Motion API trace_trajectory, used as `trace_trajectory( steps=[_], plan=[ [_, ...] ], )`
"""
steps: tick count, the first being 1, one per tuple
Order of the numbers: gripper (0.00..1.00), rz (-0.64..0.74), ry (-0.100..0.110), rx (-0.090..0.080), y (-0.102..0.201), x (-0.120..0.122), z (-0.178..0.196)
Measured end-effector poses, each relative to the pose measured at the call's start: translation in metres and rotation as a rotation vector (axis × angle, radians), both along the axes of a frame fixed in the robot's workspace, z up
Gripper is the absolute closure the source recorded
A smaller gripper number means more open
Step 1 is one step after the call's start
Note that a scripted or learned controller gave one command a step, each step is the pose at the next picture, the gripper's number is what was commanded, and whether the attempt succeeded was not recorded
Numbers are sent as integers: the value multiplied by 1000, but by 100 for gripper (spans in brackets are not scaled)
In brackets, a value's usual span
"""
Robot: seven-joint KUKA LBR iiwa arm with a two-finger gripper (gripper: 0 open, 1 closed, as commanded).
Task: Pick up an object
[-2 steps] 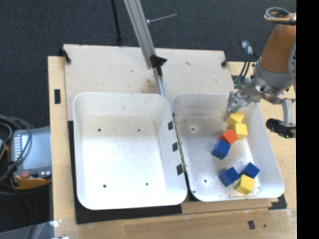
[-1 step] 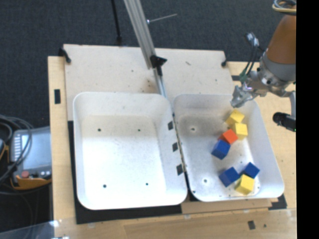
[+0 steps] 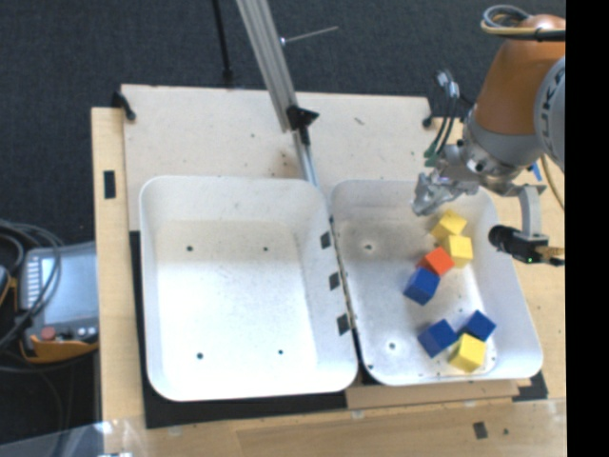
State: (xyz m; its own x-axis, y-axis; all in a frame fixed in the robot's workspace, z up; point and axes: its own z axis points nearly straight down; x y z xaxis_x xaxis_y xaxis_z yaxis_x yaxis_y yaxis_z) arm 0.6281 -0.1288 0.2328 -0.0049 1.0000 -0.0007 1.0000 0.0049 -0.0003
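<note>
The right bin (image 3: 381,255) holds several small cubes. Two yellow cubes (image 3: 454,236) lie near its far right, with an orange cube (image 3: 439,261) and a blue cube (image 3: 421,285) just below them. Near the front right corner sit two more blue cubes (image 3: 439,337) and a yellow cube (image 3: 468,352). My gripper (image 3: 430,198) hangs over the far part of the right bin, just up and left of the upper yellow cube. Nothing shows between its tips.
The left bin (image 3: 238,284) lies beside the right one. A slanted metal rail (image 3: 271,60) crosses the bench from the top to the bins' shared edge. A black fitting (image 3: 519,244) sticks out beside the right bin's right rim.
</note>
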Motion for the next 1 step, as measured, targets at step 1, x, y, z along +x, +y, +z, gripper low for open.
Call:
trace_trajectory(
  steps=[1],
  plan=[
    [100,1,0,2,58,-19,2]
  ],
)
